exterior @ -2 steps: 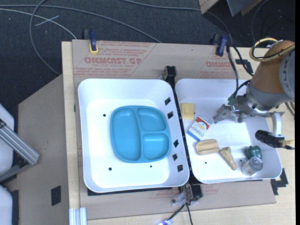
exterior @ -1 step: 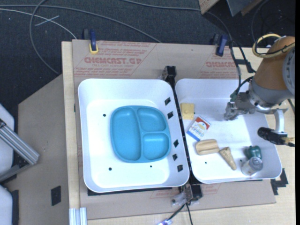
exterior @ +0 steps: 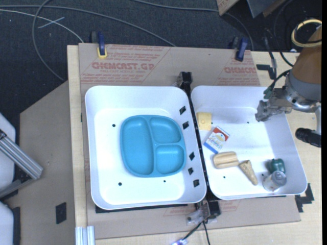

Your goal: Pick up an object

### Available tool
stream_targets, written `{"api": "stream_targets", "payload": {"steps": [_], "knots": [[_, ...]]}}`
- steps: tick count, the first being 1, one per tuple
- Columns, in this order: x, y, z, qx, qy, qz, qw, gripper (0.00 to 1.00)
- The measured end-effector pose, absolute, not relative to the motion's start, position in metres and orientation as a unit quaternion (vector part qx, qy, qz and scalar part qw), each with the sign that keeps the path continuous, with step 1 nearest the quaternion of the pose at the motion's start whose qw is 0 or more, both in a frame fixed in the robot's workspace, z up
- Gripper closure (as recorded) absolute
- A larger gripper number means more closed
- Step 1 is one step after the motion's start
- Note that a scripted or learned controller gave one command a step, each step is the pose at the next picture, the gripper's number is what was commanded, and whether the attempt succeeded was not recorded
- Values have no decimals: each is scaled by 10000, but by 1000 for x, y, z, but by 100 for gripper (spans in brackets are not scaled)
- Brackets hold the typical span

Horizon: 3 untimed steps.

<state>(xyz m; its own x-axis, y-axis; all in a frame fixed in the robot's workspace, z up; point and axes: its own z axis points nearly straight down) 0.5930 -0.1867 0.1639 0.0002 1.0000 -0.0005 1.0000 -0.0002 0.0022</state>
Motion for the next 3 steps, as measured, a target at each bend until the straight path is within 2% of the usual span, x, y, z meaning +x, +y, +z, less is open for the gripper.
{"api": "stream_targets", "payload": {"steps": [1,2,3], "knots": [[593,-190,228,7068,7075,15,30,100],[595,-192,271,7066,7076,11,21,100],[596,-192,291,7066,7076,11,19,100]]}}
